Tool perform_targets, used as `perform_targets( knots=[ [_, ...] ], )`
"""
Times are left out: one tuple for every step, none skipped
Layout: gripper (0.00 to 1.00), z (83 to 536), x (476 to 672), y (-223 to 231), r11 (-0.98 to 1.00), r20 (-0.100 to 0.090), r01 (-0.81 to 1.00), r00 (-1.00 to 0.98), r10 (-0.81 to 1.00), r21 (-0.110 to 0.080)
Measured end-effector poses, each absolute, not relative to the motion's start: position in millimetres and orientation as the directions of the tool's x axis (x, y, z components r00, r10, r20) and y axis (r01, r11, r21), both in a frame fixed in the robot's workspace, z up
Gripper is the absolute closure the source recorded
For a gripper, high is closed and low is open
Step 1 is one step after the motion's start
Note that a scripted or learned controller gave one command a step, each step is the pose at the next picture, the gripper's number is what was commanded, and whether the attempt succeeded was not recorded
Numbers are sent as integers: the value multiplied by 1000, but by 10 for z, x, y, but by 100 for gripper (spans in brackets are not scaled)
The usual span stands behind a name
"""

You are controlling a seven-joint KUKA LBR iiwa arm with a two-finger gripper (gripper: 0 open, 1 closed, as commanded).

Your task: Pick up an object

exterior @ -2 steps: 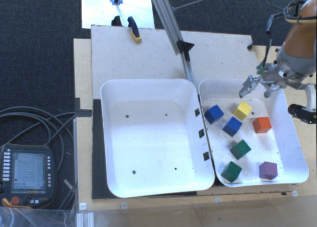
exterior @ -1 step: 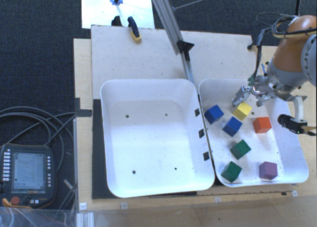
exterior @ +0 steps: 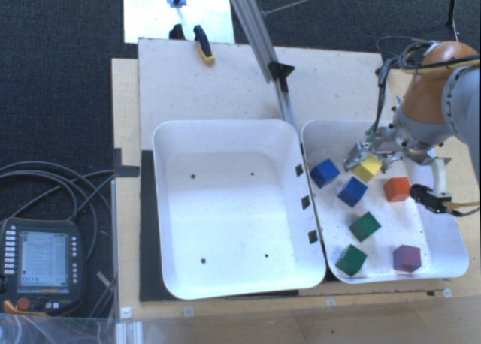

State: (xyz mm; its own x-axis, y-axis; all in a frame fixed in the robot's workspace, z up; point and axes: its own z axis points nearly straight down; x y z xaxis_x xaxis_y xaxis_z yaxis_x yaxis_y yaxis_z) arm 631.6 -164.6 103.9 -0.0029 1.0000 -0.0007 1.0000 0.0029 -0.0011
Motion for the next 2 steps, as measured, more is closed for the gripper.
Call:
perform_targets(
  knots=[
    [100,1179,6333,-1652,4,-2,1000,-4,1000,5],
    [100,1825,6330,-1631,4,-2,1000,-4,1000,8]
  ],
)
